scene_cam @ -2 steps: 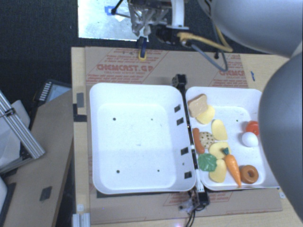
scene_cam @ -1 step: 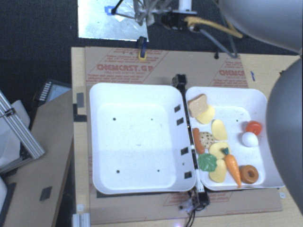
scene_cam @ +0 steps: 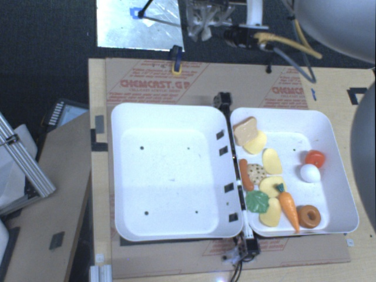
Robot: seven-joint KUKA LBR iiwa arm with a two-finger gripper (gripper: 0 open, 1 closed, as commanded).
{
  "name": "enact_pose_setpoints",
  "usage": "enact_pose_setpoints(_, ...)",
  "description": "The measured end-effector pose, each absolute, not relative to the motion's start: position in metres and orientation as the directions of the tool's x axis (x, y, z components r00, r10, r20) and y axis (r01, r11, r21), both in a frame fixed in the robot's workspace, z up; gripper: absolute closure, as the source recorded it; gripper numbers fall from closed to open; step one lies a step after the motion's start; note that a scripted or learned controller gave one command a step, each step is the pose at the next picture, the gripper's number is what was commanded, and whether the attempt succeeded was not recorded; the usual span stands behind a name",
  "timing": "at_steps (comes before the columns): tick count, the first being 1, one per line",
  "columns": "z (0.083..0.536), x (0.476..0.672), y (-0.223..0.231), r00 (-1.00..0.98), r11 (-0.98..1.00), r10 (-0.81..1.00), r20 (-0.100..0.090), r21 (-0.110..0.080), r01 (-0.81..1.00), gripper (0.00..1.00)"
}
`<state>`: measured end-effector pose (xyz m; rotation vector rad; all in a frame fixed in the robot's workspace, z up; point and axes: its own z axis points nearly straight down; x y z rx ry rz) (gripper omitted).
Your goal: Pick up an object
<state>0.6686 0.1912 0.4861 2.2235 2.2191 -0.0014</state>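
Observation:
The right bin [scene_cam: 335,157] holds several toy foods. A bread slice [scene_cam: 244,128] lies at its back left, with yellow pieces [scene_cam: 271,160] trailing forward from it. A red tomato [scene_cam: 315,157] and a white egg [scene_cam: 309,173] sit near the right wall. A carrot [scene_cam: 288,208], a green leaf [scene_cam: 257,201] and a brown donut [scene_cam: 309,216] lie toward the front. My gripper [scene_cam: 201,21] hangs high above the bench's back edge, well away from both bins and behind the left one.
The left bin [scene_cam: 120,157] stands beside the right one, joined by a black clipped divider [scene_cam: 230,157]. A yellow-and-blue clamp [scene_cam: 176,60] sits on the cardboard at the back. An aluminium rail [scene_cam: 23,157] slants at the far left.

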Motion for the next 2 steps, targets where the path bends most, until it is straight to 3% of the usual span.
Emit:
enact_pose_setpoints(1,0.274,0.625,0.236,-0.006,0.006,1.0,-0.003,-0.016,1.0,1.0)
enact_pose_setpoints(2,0.372,0.637,0.234,-0.004,0.004,1.0,0.004,0.01,1.0,1.0)
